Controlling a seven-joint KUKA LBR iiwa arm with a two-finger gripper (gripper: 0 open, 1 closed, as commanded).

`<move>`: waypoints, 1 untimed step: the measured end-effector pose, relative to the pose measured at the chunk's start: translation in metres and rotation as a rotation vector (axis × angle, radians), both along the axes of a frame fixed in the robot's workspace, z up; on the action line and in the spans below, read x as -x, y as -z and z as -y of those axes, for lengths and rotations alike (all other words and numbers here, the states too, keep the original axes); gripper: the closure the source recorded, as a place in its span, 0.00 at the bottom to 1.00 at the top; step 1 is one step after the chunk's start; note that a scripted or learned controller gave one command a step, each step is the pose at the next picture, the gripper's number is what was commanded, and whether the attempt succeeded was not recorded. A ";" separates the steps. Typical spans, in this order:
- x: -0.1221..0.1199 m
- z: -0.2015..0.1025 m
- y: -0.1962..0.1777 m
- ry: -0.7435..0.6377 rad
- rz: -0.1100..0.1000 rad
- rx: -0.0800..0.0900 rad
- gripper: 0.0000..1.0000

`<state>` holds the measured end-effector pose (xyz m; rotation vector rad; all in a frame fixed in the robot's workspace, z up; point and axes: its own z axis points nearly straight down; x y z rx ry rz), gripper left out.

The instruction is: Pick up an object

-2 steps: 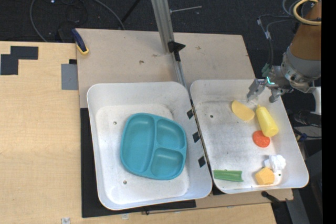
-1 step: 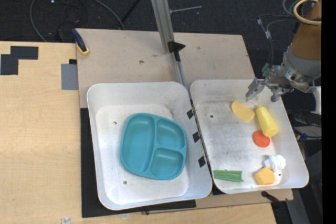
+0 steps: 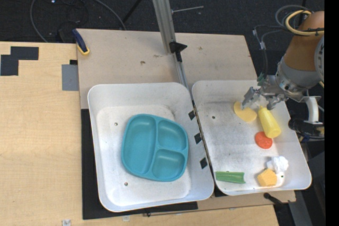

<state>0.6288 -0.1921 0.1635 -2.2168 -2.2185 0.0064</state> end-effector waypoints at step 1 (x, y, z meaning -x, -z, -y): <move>0.001 -0.003 0.063 0.000 0.002 -0.006 0.00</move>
